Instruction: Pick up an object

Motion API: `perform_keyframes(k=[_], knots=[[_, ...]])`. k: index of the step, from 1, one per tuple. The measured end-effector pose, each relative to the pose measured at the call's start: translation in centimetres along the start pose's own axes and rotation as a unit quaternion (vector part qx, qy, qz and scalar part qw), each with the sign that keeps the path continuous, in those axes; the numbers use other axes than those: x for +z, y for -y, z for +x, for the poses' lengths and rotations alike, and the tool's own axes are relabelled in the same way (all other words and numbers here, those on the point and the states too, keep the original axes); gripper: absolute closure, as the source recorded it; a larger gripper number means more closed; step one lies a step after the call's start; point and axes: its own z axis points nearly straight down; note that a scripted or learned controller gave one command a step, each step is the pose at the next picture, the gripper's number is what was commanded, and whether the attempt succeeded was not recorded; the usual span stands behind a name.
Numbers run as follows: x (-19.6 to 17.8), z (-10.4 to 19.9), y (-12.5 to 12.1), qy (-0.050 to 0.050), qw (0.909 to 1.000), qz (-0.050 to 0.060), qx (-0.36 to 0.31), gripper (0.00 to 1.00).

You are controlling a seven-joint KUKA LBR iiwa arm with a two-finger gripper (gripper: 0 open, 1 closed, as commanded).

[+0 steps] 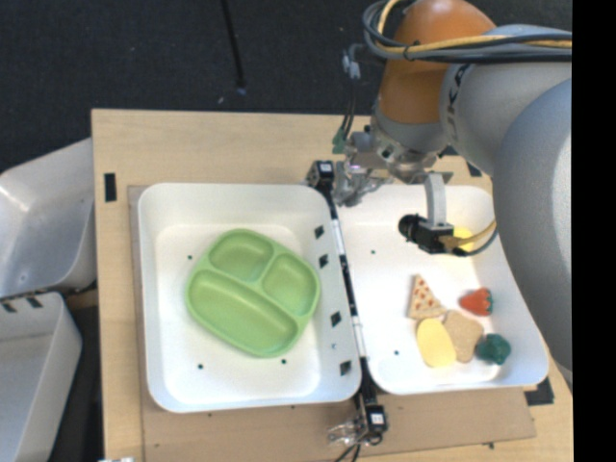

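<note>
Bench (115, 152): I see tan wood carrying both bins.
Arm (500, 94): grey with orange band, at 1 o'clock, over the right bin's far edge.
Left bin (154, 287): white, at 9 o'clock.
Right bin (385, 258): white, at 3 o'clock, touching the left bin.
Green tray (252, 292): three compartments, flat in the left bin.
Hand (361, 176): at the right bin's 11 o'clock corner; I cannot tell its opening.
Objects, right bin at 5 o'clock: yellow piece (435, 343), tan piece (464, 333), pizza slice (423, 298), green piece (495, 348), red piece (476, 302).
</note>
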Motion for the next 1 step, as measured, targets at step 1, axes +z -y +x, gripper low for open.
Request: perform_keyframes(k=[1], knots=[[0.74,5.19,-1.03,0.001,1.0000,0.000,0.001,1.00]])
